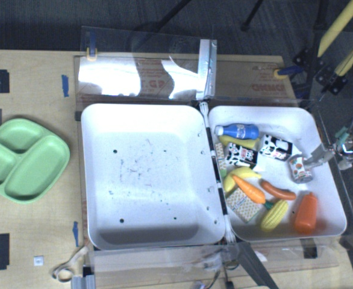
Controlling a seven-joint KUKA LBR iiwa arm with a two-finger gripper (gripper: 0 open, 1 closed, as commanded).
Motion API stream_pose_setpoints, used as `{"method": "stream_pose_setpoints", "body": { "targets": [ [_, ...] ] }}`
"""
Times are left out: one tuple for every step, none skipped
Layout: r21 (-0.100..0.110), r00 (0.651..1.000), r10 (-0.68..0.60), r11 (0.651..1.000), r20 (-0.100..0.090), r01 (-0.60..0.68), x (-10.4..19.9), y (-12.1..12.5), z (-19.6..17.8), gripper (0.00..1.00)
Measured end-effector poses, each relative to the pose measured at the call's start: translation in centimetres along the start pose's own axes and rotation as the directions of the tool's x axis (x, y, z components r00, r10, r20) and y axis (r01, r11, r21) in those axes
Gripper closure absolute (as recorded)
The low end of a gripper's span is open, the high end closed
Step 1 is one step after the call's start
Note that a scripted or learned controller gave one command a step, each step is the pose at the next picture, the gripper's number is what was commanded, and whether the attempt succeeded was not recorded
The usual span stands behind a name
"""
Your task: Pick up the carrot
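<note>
The carrot is a slim orange taper lying slantwise in the middle of the right bin. It rests between a yellow banana-like piece and a checked waffle-like piece. A red-brown sausage lies just to its right. My gripper reaches in at the bin's right wall as a pale metallic shape, beside a small can. It is well to the right of the carrot and apart from it.
The right bin also holds a blue bottle, a cow-patterned carton, a corn cob and an orange bottle-shaped toy. The left bin adjoins it. A green divided plate sits at the far left.
</note>
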State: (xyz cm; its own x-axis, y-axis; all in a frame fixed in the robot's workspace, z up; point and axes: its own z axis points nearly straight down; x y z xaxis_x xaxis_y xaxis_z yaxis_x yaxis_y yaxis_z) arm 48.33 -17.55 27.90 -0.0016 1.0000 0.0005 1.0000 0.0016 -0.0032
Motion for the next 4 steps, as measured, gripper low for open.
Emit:
{"method": "stream_pose_setpoints", "body": {
  "targets": [
    [0.001, 0.98, -0.197, 0.98, -0.002, 0.197, 2.1, -0.3, 14.2, 0.0],
    [-0.002, 0.799, -0.602, 0.799, 0.001, 0.602, 10.1, -0.2, 9.7, 0.0],
    [-0.005, 0.716, -0.698, 0.716, 0.003, 0.698, 7.3, 4.3, 17.7, 0.0],
    [-0.02, 0.695, -0.719, 0.695, 0.023, 0.719, 8.0, 2.9, 18.6, 0.0]
  ]
}}
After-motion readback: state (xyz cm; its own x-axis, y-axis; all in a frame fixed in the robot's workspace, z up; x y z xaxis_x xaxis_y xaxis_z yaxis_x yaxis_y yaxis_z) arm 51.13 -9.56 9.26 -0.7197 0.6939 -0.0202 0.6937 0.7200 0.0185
